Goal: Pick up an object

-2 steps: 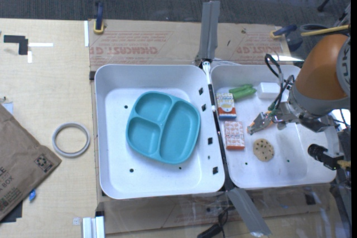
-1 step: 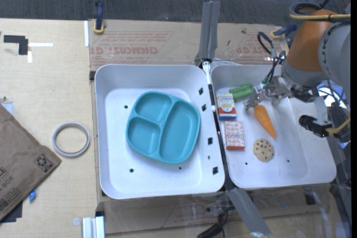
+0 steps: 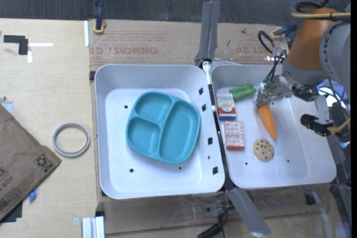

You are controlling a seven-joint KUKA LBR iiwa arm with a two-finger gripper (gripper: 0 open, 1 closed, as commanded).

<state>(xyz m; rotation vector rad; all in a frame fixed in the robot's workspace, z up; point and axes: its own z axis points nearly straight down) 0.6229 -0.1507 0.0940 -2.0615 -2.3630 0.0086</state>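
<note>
Risk assessment: the gripper [image 3: 266, 98] stands low in the right white bin [image 3: 301, 175], directly over the top end of the orange plastic carrot [image 3: 268, 121], with the green plastic pea pod [image 3: 241, 91] just beside it to the left. A closing grasp taken this near the carrot's tip could slip off the tapered, smooth body, and in my judgement the toy would roll or pivot rather than lift. A slight error leftward could catch the pea pod instead, or nudge both items against each other. The bin's rear wall lies near the wrist, so contact with it on descent is a further hazard.

Arm pose: the grey arm with the orange band [image 3: 309, 44] enters from the right and bends down steeply, the wrist pointing into the rear left part of the right bin. Cables trail beside it.

Gripper state: whether its opening is wide or narrow cannot be told from this view; nothing is seen held.

Location of candidate objects: the carrot lies lengthwise mid-bin, apart from the round brown cookie [image 3: 263, 149] below it. Two small red-and-white cartons [image 3: 225, 106] [image 3: 234, 135] lie along the bin's left wall. The left white bin [image 3: 106, 120] carries a teal divided plastic plate [image 3: 163, 127]. A roll of tape [image 3: 71, 139] rests on the bench [image 3: 39, 92], well apart.
</note>
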